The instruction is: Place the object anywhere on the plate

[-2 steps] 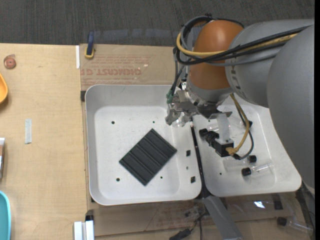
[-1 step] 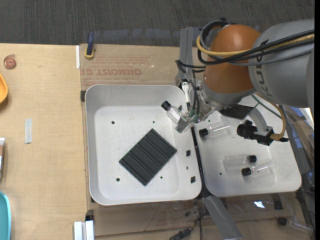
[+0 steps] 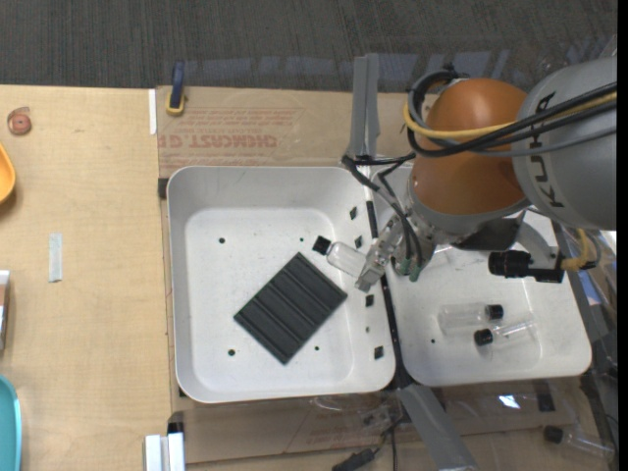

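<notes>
Brown wood and flat cardboard lie under two white bins, with dark grey carpet behind. On the left, the left bin [image 3: 196, 292] is smooth and shallow with round corners, and in it lies the plate [image 3: 291, 307], a dark flat rectangle with ridges, turned at a slant. Just right of the plate's top corner lies a small clear bottle [image 3: 341, 256] with a black cap (see-through like plastic). The gripper [image 3: 378, 261] pinches the bottle's right end between its grey metal fingers, closed narrow on it. Farther right, the right bin [image 3: 559, 356] has two more clear bottles [image 3: 488, 324] with black caps, lying side by side.
</notes>
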Controlling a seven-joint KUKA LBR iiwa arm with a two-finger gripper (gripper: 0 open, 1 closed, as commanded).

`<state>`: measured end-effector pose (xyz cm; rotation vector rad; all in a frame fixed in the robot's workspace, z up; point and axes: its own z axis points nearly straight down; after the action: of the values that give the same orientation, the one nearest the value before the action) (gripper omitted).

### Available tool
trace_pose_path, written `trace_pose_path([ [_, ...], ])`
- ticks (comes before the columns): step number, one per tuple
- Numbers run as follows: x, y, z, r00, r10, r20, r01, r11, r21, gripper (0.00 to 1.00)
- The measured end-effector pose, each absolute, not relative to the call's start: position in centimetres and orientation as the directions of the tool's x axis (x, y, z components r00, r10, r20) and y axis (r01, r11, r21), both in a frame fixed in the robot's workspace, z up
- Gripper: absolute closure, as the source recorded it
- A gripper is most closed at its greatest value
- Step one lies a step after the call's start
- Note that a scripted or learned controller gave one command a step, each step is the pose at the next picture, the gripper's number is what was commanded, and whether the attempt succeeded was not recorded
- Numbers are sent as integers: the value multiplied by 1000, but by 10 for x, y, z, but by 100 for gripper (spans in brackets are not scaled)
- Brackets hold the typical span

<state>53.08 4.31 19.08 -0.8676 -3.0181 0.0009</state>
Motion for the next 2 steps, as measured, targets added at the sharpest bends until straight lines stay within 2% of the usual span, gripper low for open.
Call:
trace_pose_path([
  [1,524,214,144,-980,199,2,199,980,-1,100],
  [2,596,228,212,-996,-90,-4,-90,996,1,100],
])
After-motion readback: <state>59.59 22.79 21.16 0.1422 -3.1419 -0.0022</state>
